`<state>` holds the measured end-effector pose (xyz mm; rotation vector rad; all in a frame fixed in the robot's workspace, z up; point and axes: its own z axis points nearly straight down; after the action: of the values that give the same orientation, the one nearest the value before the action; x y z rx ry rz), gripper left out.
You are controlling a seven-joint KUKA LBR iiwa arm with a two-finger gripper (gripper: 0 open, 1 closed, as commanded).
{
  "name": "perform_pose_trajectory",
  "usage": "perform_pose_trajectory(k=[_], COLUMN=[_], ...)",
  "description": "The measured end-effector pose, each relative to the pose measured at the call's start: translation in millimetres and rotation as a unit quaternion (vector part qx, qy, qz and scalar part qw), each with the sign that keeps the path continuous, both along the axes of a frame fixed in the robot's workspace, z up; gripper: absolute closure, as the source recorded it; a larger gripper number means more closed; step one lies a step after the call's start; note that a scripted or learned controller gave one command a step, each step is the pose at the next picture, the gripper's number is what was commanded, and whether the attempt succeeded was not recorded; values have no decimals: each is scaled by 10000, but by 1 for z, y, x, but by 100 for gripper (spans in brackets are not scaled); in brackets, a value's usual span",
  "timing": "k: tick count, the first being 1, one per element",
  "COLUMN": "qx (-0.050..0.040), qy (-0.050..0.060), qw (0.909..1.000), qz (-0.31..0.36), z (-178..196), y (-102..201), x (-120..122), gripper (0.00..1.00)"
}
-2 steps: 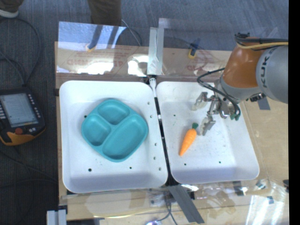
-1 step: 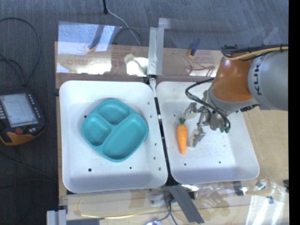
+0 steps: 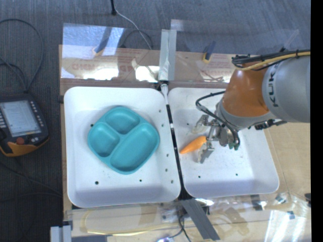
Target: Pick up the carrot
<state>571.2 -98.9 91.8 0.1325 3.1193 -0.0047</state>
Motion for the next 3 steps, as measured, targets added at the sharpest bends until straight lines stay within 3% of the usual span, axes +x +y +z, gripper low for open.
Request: perform_pose_trajectory(k=[1,2,3], qx=[39,51,60], qy=[-1,30,22], qw=[9922,9726,9270], qz=[-1246,-2325,-3750], z=[0,-1,-1], y=[-10,-7,4], x=[-11,-2,14], gripper=[0,0,0])
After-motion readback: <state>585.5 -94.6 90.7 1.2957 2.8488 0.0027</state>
